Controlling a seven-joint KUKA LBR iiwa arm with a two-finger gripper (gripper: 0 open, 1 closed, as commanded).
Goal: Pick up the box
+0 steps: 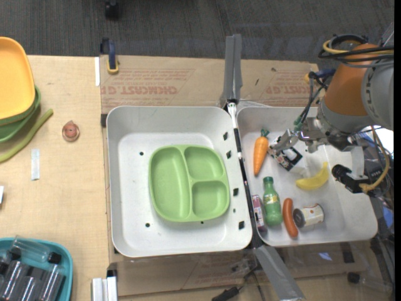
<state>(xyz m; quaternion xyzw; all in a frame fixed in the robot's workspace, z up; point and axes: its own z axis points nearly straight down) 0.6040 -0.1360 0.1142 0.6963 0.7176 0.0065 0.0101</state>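
Observation:
A small black-and-white box [290, 160] lies in the right bin [351, 234], between the carrot and the banana. My gripper [283, 148] reaches in from the right and is down low, right at the box's upper-left side, touching or nearly touching it. The gripper's metal parts partly cover the box, so I cannot make out whether the box is gripped. The grey arm with its orange band [351, 93] rises above the bin's back right corner.
In the right bin, an orange carrot [259, 155], a green bottle [271, 200], a banana [314, 178], a red sausage-like piece [290, 218] and a small can [309, 216] crowd around the box. The left bin [125, 168] holds a green divided plate [188, 183].

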